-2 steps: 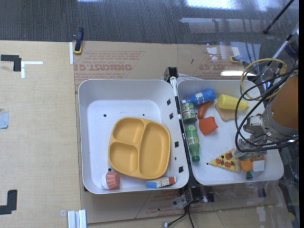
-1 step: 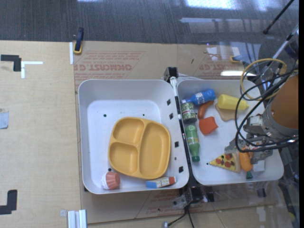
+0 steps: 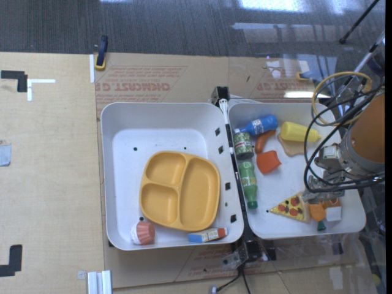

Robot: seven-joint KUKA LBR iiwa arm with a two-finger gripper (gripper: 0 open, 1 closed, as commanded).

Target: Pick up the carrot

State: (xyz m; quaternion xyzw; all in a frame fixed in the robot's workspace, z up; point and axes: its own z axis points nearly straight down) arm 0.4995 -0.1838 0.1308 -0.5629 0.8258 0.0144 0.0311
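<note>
In the camera view, the carrot [image 3: 317, 212] lies at the lower right of the right bin [image 3: 294, 228], beside the pizza slice [image 3: 290, 207]. The gripper [image 3: 323, 192] hovers directly above it; its state cannot be told. A straight descent suits, avoiding the pizza.

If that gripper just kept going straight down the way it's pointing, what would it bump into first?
Probably the carrot, the orange piece lying in the right bin right under the gripper, beside the pizza slice. Depth is hard to judge from this slanted view, so it may already be touching.
</note>
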